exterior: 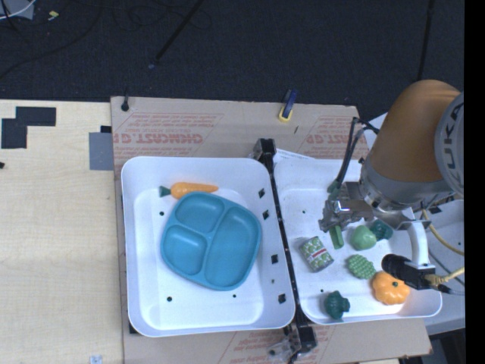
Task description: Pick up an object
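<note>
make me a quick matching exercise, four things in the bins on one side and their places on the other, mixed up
Things:
1. carrot
2. blue plate
3. orange pumpkin
4. dark green broccoli

Places:
A. right bin, near right corner
B. left bin, far side, beside the plate's far edge
C. right bin, near edge
D. left bin, middle

Pairs: 1-B, 2-D, 3-A, 4-C

Left bin [144, 203] has a blue divided plate [211, 240] with a carrot [193, 190] touching its top edge. The gripper [336, 220] sits low in the right bin [303, 180], near 5 small toys including an orange pumpkin [389, 288].
</note>
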### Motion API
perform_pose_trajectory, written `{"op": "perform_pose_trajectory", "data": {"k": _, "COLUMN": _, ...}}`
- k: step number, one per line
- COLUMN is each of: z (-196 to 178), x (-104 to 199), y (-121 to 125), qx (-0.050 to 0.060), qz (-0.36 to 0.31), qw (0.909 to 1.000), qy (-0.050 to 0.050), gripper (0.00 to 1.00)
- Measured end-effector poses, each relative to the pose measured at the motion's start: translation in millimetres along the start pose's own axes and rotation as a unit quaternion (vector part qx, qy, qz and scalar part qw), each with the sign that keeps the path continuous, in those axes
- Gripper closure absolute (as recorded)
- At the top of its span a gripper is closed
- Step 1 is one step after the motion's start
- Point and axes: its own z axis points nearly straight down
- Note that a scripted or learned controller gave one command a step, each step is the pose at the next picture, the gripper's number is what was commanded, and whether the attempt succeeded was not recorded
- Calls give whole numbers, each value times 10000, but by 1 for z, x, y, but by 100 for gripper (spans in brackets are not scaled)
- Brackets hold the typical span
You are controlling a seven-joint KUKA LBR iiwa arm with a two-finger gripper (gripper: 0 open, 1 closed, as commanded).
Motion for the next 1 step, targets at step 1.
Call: {"op": "perform_pose_trajectory", "data": {"k": 1, "z": -3, "x": -5, "y": 6, "qx": 0, "qz": 2, "qw": 10000, "qy": 0, "gripper": 100}}
